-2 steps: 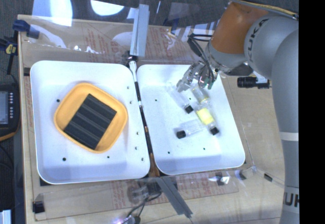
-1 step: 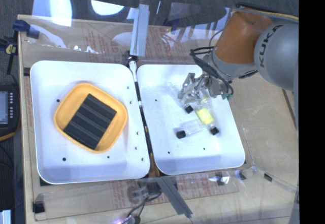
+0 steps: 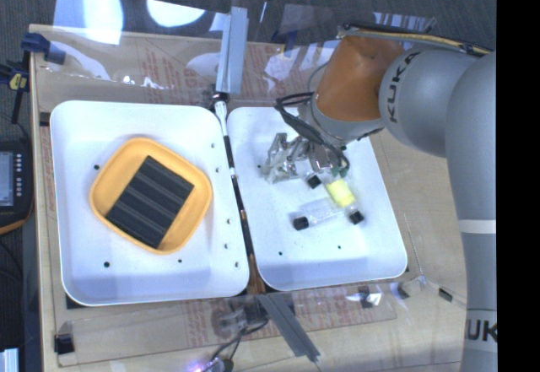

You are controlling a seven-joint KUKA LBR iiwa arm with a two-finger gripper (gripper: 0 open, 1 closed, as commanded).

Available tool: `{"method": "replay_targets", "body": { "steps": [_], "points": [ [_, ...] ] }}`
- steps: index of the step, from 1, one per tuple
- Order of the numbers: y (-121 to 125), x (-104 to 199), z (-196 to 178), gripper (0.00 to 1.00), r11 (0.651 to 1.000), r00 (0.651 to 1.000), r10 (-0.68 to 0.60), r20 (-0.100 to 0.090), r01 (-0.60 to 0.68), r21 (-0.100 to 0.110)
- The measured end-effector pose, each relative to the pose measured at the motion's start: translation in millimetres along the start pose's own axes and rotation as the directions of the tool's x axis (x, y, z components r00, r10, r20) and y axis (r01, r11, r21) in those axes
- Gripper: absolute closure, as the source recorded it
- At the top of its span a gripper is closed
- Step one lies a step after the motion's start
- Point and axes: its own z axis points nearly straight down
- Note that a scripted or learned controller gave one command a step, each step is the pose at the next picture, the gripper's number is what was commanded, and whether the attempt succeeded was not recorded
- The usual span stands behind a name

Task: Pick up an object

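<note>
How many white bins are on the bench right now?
2. The left bin holds a yellow dish; the right bin sits beside it, under the gripper.

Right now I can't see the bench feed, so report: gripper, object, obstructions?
Gripper low in right bin, fingers unclear. Yellow object and small clear piece beside it, not held. Yellow dish in left bin.
</note>
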Motion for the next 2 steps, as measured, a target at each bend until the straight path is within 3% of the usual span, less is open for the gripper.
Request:
{"method": "replay_targets", "body": {
  "steps": [1,2],
  "points": [
    [-45,59,0,1.00,0.955,0.955,0.296,-0.001,-0.296,0.000],
    [-33,37,-32,1.00,0.997,0.997,0.076,0.004,-0.076,0.001]
  ]
}}
